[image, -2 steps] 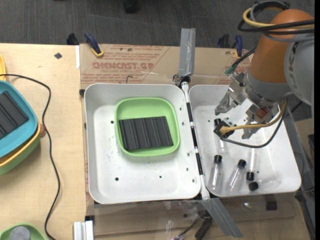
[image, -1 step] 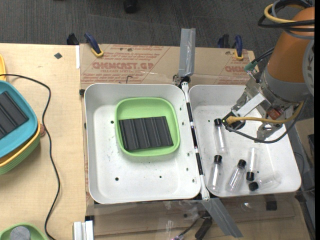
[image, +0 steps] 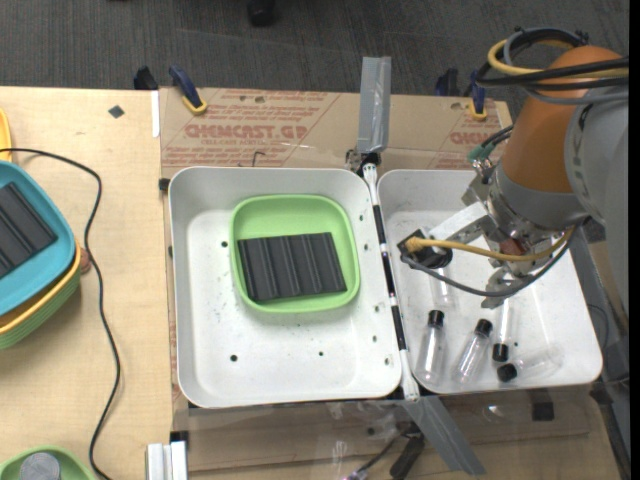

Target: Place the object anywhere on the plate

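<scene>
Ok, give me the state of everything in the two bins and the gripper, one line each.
Plate: flat in the left bin, carrying only a dark ribbed pad.
Vials: capped, lying in the right bin.
Gripper: over the right bin, above the vials.

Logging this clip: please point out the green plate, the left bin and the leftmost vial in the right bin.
green plate [image: 292, 214], camera view, bare green by its far rim.
left bin [image: 290, 356], camera view, bare white floor.
leftmost vial [image: 430, 342], camera view, clear body.
</scene>
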Robot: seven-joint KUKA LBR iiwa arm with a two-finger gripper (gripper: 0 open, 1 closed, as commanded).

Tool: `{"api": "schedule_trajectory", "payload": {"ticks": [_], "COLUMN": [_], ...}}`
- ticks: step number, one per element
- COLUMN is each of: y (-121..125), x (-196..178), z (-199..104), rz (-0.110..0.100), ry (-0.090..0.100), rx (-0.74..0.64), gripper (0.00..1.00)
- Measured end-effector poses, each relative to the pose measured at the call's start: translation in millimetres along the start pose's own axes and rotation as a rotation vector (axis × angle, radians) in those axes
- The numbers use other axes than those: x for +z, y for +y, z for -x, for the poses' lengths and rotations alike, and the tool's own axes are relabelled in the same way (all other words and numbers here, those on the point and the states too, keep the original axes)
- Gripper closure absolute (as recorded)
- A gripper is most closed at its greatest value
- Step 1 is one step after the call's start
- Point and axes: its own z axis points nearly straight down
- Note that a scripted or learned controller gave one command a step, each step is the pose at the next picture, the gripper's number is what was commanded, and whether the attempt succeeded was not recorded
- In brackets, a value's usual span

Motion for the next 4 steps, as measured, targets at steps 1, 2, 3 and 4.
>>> {"api": "schedule_trajectory", "payload": {"ticks": [1,2,3,4], "y": [27,89,175,190], "x": [-1,86,99,66], "z": [16,50,93,98], "rz": [0.001,-0.002,-0.001,-0.002], "ry": [0.001,0.001,0.002,0.002], "rx": [0.128,0.150,0.157,0.159], "gripper": [0.00,0.00,0.00,0.00]}}
